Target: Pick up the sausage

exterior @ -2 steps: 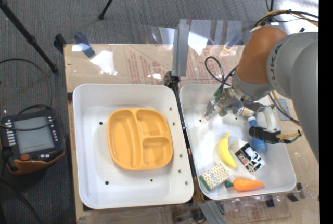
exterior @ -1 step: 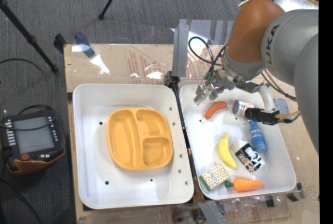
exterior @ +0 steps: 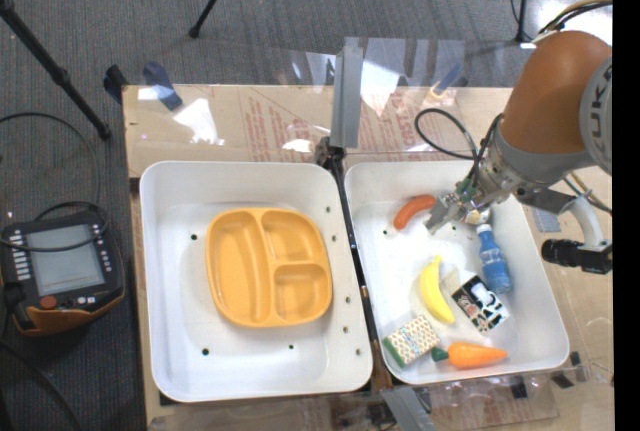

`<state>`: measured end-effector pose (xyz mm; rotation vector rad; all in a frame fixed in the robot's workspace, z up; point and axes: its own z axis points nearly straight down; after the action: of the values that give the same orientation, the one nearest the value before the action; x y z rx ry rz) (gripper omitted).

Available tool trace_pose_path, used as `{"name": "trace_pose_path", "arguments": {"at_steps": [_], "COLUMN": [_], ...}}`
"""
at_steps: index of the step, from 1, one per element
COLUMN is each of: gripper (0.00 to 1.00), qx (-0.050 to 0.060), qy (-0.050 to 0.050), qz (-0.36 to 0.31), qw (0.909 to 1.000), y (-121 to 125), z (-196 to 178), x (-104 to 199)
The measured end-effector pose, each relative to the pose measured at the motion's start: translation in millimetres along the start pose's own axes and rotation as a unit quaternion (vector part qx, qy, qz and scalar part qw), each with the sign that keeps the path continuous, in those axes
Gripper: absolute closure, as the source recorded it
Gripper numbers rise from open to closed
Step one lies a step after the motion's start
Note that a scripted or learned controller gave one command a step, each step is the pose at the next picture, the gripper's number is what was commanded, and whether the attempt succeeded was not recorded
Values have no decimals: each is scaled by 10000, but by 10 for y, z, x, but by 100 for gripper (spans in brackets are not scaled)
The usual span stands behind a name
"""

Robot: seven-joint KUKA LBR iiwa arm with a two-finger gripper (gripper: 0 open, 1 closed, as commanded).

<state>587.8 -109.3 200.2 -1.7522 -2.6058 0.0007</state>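
Sausage (exterior: 413, 211) lies in the upper left of the right bin (exterior: 556, 314), just left of our pincer (exterior: 452, 212), whose grip we cannot tell, so we should centre over its middle and descend squarely.

The sausage (exterior: 413, 211) looks smooth, glossy plastic, like the yellow tray (exterior: 268, 266) at nine o'clock; both white bins (exterior: 160, 219) are matt plastic.
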Motion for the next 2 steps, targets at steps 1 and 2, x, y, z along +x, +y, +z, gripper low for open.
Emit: {"name": "trace_pose_path", "arguments": {"at_steps": [1, 2], "gripper": [100, 100], "qx": [-6, 4], "qy": [-2, 4], "qz": [-65, -592], "qw": [10000, 9982], "y": [298, 455], "z": [-237, 139], "x": [159, 351]}}
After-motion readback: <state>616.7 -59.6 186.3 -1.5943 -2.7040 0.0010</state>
